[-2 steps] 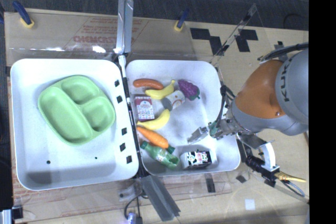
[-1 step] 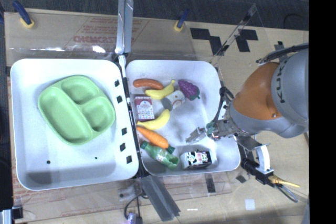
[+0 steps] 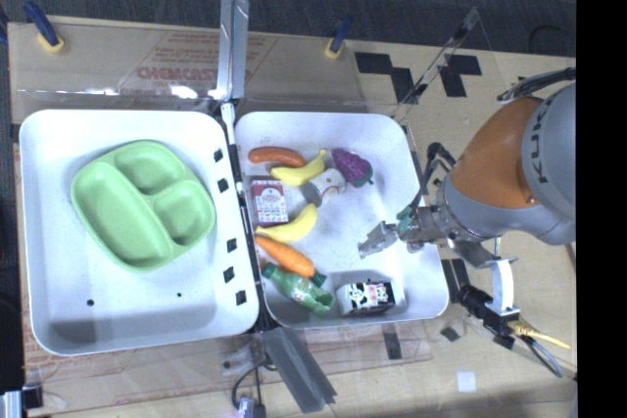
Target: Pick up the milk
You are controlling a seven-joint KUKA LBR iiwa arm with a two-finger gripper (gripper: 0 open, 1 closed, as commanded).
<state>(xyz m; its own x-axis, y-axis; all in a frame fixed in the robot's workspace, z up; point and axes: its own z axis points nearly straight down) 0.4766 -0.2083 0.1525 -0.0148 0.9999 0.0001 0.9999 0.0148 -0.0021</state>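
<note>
I saw milk carton point(image 3: 368, 296) lying at right bin's point(image 3: 392, 127) near edge, gripper point(image 3: 377, 239) hung just above it toward the arm side, nothing pinched, finger spread unreadable.

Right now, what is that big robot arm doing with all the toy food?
The grey and orange robot arm is reaching into the right bin, which holds toy food. Its gripper is over the bin floor, holding nothing. Its job is to pick up the milk, a small black-and-white carton lying near the bin's front edge, beside a green bottle. The gripper is apart from the milk. The left bin holds a green plate.
</note>
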